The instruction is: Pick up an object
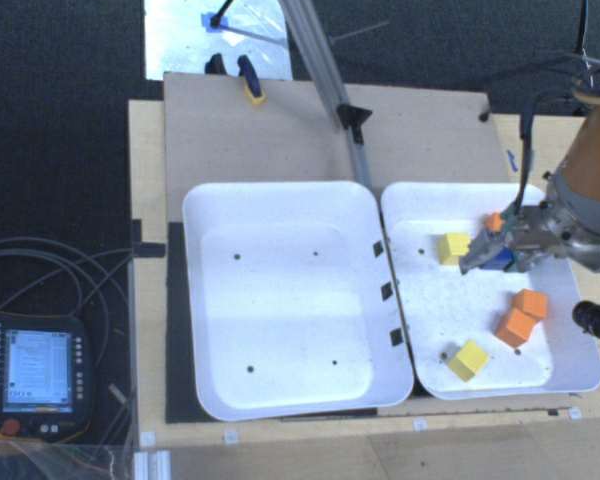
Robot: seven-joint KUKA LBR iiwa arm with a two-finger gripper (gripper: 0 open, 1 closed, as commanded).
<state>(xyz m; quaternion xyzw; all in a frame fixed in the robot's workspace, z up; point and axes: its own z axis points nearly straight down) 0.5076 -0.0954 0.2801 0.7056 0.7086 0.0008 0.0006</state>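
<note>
Now my fingers (480, 260), spread state unclear, sit just beside yellow cube (453, 247); blue object (497, 259) underneath could jam the grasp.

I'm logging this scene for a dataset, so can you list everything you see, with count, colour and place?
White bins: 2, white, side by side on the bench.
Yellow blocks: 2, yellow, right bin; one near its upper middle, one near its front edge.
Orange blocks: 2, orange, right bin, stacked or touching toward its right side.
Blue object: 1, blue, right bin, just under the gripper; partly hidden.
Clamp: 1, yellow and blue, back of the bench.
Teach pendant: 1, black with lit screen, left of the bench.
Metal pole: 1, grey, slanting over the bench's back.
Arm: 1, grey with orange band, from the right.
Gripper: 1, low over the right bin.
</note>
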